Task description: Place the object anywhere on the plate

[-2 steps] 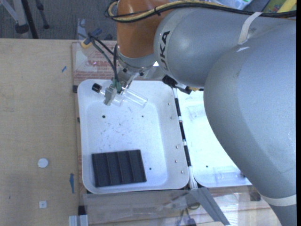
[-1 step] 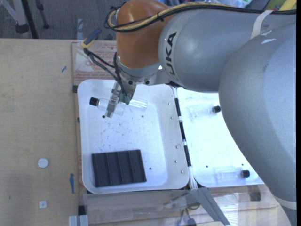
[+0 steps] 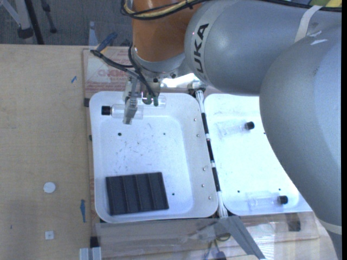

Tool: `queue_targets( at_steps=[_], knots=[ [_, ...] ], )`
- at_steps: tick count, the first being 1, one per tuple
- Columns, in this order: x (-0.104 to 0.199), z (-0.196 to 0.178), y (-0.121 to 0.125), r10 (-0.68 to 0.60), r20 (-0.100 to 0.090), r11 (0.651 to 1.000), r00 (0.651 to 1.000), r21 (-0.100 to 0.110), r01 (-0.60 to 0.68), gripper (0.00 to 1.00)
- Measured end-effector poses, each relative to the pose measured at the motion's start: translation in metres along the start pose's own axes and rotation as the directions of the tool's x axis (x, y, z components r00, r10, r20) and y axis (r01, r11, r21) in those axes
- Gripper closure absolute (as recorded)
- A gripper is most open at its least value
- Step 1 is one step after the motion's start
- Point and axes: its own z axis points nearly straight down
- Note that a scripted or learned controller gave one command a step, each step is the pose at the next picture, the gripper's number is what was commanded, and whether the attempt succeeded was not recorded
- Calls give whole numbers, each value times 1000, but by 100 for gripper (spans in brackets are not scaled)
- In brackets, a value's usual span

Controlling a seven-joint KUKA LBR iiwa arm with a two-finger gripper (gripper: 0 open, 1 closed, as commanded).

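One vial [image 3: 116, 111] at the far end of the left bin [image 3: 187, 161] | gripper [image 3: 130, 112] on it, grip state can't tell | dark plate [image 3: 135, 193] near end, bare | placing not done

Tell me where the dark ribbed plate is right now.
The dark ribbed plate lies flat in the left bin, near its front edge, well below the tool at the bin's far end.
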Motion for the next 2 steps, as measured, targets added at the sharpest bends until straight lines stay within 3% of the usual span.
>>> queue_targets(
  at_steps=[1,2],
  knots=[
    [4,-26,0,-404,0,915,915,-1,404,100],
    [-11,-40,2,-661,2,750,750,-1,661,100]
  ],
)
